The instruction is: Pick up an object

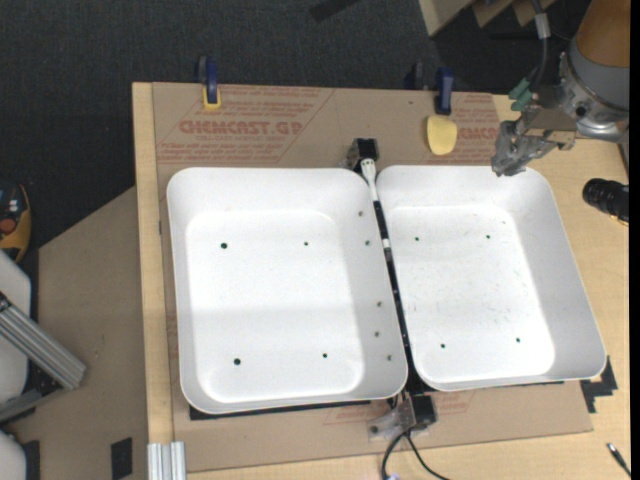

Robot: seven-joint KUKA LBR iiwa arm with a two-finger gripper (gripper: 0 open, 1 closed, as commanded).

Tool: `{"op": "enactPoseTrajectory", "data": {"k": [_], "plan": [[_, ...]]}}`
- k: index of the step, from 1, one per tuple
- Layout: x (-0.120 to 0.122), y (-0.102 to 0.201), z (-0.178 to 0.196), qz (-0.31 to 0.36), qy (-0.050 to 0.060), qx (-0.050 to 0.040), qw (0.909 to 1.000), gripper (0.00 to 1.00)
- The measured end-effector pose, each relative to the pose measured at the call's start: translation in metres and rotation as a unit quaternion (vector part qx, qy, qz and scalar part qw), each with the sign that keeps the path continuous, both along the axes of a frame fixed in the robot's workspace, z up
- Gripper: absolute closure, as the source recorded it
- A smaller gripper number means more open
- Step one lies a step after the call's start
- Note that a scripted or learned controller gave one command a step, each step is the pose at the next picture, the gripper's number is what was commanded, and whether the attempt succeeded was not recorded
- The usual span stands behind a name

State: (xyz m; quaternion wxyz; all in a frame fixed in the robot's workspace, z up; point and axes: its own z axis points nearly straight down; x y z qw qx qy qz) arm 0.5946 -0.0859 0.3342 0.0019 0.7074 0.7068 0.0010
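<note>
Both white bins [290, 193] hold nothing to lift. Beyond the right bin's far rim lies a yellow object [441, 134]; the gripper [510, 160] hangs just right of it, grip state unclear. Best approach: centre overhead, descend straight.

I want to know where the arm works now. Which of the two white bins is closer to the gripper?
The right bin. The gripper hangs at its far right corner, while the left bin lies across the middle divider.
</note>
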Motion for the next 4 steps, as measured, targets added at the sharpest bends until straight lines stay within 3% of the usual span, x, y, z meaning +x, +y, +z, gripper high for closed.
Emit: {"op": "enactPoseTrajectory", "data": {"k": [1,2,3,4], "plan": [[-0.023,0.000,0.027,0.000,0.000,0.0001,1.0000,1.00],[-0.055,0.102,-0.123,0.005,0.011,0.0031,0.9999,1.00],[-0.039,0.128,0.037,0.003,-0.008,0.0019,1.0000,1.00],[-0.012,0.230,-0.090,0.005,0.006,0.0015,1.0000,1.00]]}}
